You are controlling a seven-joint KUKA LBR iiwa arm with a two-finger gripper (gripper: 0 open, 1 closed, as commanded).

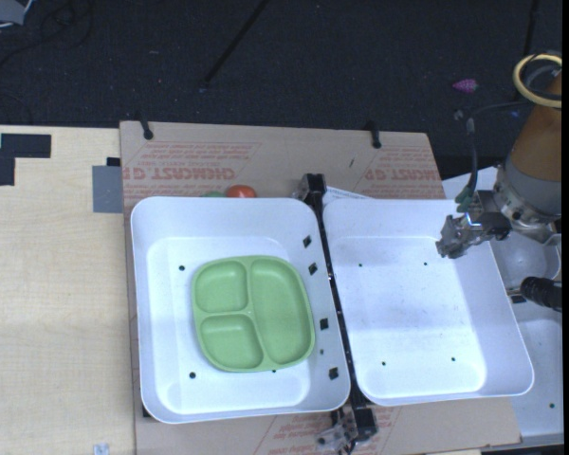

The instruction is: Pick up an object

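- Green tray (253, 312), three-sectioned, lies flat in the left bin (161, 226).
- Gripper (452, 239) hangs over the right bin's (512, 349) upper right edge, well apart from the tray; its jaw state I cannot tell.
- Bins sit on printed cardboard (266, 164) atop a pale wood bench (47, 292).
- Dark floor (266, 45) with cables lies beyond.
- A small red thing (240, 192) peeks behind the left bin.

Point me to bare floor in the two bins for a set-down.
Right bin: floor bare from the centre divider to its right wall; pincer sits at its upper right. Left bin: green divided plate crowds the middle, leaving narrow strips along the walls.
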